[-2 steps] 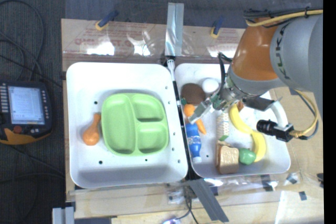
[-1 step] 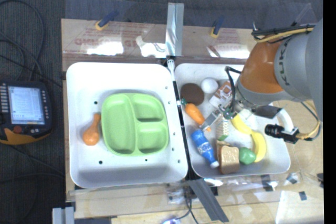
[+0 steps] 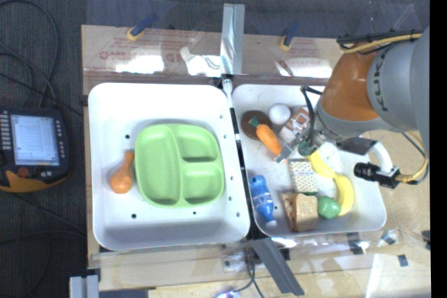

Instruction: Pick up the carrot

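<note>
The carrot [image 3: 268, 137], orange with a green top, lies tilted in the upper left of the right bin [image 3: 377, 216], its top against a dark brown round object [image 3: 251, 122]. My gripper [image 3: 293, 149] hangs low in the bin just right of the carrot's lower tip, under the orange wrist band [image 3: 349, 91]. Nothing shows in its grasp. The arm's bulk hides part of the bin's upper right.
Around the gripper lie a white ball [image 3: 279, 112], a small printed box [image 3: 299, 121], a banana [image 3: 336, 183], a checkered block [image 3: 302, 176], a blue bottle [image 3: 262, 197], a brown loaf [image 3: 300, 211] and a green fruit [image 3: 328, 206]. The left bin holds a green divided plate [image 3: 180, 164] and an orange gourd-shaped toy [image 3: 122, 174].
</note>
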Tool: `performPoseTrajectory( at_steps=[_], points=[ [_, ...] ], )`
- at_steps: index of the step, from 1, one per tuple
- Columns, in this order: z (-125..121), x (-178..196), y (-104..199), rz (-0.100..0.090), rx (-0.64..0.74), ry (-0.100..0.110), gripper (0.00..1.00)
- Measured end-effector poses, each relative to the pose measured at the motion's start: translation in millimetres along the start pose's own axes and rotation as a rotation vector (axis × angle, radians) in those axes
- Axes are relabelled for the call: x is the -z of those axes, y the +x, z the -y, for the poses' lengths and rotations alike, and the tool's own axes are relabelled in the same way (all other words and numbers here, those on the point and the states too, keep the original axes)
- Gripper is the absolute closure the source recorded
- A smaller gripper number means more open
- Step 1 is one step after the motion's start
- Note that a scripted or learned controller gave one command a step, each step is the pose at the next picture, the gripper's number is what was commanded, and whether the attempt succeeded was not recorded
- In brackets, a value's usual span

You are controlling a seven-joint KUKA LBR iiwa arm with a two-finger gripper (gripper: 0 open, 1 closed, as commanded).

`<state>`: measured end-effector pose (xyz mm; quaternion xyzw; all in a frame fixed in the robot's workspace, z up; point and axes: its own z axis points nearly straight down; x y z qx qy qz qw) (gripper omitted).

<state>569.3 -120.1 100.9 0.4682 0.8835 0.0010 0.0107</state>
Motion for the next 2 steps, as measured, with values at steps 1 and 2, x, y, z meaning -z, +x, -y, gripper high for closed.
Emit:
performPoseTrajectory(
  at_steps=[1, 2],
  points=[
    [23, -8, 33, 0.0, -0.282, -0.005, 1.0],
    [-8, 83, 61, -0.012, -0.56, 0.018, 1.0]
  ],
)
